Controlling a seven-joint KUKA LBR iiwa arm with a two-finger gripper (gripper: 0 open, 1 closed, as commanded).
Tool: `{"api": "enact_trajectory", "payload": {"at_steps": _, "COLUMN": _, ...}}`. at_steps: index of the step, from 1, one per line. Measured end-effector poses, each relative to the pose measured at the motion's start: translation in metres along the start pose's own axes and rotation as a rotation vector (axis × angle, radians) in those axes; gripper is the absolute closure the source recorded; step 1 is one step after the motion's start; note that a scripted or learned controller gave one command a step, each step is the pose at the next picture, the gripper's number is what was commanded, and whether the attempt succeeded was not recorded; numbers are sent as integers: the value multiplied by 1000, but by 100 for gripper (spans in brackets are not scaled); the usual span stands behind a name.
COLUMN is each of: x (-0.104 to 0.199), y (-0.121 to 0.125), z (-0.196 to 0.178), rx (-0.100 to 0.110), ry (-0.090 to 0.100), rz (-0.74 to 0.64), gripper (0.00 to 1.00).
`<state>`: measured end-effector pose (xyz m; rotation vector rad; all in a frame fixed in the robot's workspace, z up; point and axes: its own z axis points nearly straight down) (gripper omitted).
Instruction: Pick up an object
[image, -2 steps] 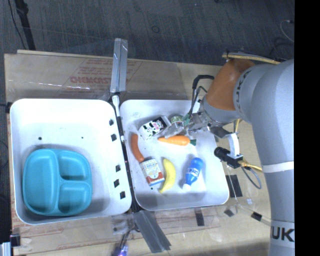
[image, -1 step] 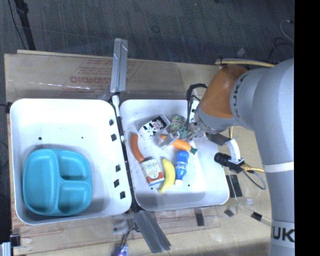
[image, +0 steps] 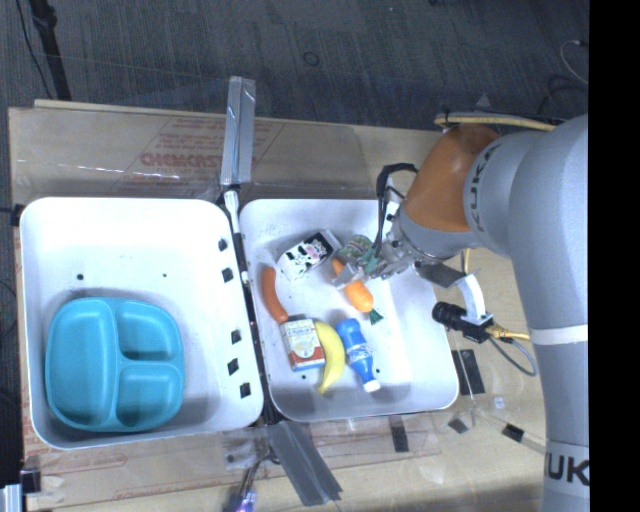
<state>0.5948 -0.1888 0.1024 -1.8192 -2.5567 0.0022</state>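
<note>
Carrot (image: 358, 297), orange with a green tip, lies in the right bin (image: 425, 385) just below the gripper (image: 368, 258), its long axis slanting from upper left down to lower right, green end lowermost. Whether the gripper is clenched or released cannot be told (clutter hides it). Beside it lie a black-and-white carton (image: 306, 256), a blue bottle (image: 357, 353), a banana (image: 331, 358), an orange box (image: 299, 342) with unreadable print, and a sausage (image: 273, 295). The left bin (image: 60, 225) holds a blue divided tray (image: 115, 364).

1. I see both white bins (image: 130, 225) as smooth, matt plastic.
2. The blue tray (image: 115, 365) looks like smooth, soft-sheened plastic.
3. The surface (image: 120, 150) looks like bare, matt wood.
4. The arm (image: 530, 200) shows glossy grey casing.
</note>
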Motion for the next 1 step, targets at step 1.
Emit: {"api": "enact_trajectory", "payload": {"at_steps": 1, "x": -39, "y": 45, "z": -161, "rx": -4, "ry": -4, "rz": 140, "gripper": 100}}
